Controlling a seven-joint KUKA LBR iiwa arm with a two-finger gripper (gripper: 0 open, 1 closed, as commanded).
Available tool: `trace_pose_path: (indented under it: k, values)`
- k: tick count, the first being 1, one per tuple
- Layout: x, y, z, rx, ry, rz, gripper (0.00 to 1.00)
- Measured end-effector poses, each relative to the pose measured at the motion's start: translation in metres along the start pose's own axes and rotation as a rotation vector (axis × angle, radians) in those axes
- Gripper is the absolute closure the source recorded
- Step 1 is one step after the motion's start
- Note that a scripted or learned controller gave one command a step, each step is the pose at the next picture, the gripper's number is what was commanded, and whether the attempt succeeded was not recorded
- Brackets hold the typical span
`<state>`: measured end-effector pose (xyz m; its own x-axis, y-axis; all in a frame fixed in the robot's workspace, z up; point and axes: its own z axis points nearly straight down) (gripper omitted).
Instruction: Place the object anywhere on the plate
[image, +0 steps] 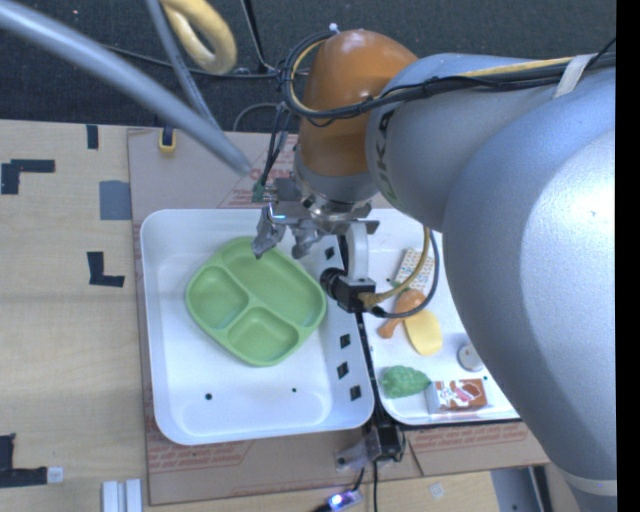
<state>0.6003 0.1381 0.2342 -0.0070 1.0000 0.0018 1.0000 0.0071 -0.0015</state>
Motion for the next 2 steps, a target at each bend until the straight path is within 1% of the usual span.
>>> trace_pose_path:
  k: [1,2]
  values:
    - [0.0527,-0.0086,0.0003,0.001,-0.001,0.0,1.0]
    - [0.0494,-0.0079,0.0003,0.001,-0.003,0.004,0.0]
